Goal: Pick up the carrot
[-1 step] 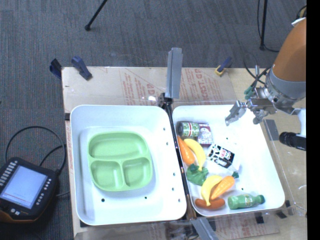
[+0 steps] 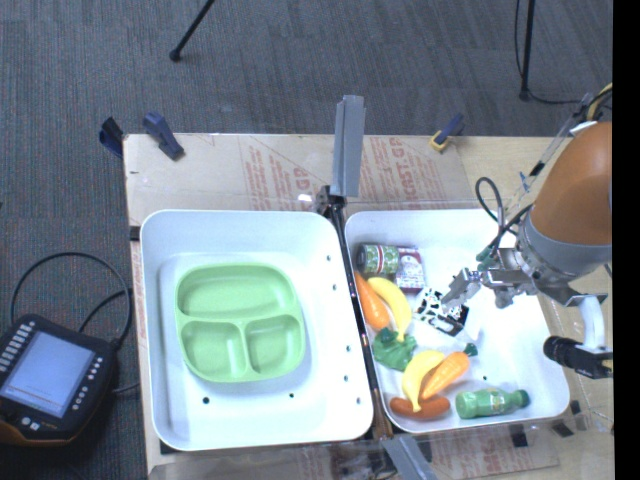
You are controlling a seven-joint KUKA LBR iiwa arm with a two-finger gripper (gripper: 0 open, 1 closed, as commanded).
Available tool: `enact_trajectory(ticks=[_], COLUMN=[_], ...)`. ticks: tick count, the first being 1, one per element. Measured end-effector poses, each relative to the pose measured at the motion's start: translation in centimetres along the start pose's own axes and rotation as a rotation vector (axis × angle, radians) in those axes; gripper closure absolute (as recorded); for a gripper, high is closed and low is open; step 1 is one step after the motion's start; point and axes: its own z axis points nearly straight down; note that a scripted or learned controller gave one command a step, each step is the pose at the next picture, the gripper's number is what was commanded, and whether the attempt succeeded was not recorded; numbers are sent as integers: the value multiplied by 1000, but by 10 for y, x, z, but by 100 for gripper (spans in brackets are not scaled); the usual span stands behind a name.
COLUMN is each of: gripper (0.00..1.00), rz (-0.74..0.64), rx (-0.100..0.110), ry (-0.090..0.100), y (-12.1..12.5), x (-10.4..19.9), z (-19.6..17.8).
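The approach is in hand: the tool [image 2: 443,313] (whether released or clenched I cannot tell) must descend onto the carrot [image 2: 447,372].

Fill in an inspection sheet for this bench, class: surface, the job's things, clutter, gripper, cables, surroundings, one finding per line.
Surface: cardboard-covered bench bearing the left bin and right bin.
Job's things: carrot lies in the right bin, leaning on a yellow banana, not gripped.
Clutter: green tray in the left bin; in the right bin a can, an orange pepper, a second banana, broccoli, a sausage, a green bottle.
Gripper: gripper hovers above the right bin's middle.
Cables: black loop at the arm; cord to the handheld screen.
Surroundings: grey carpet; stand legs; clamps at the bench edge.
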Motion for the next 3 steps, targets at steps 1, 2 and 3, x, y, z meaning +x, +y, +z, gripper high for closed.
enact_trajectory(ticks=[1,2,3], gripper=[0,0,0], rz=[-83,-106,-231], rx=[-2,-3,-1], ry=[-1,-1,0], y=[27,37,-60], x=[12,12,14], z=[4,99,54])
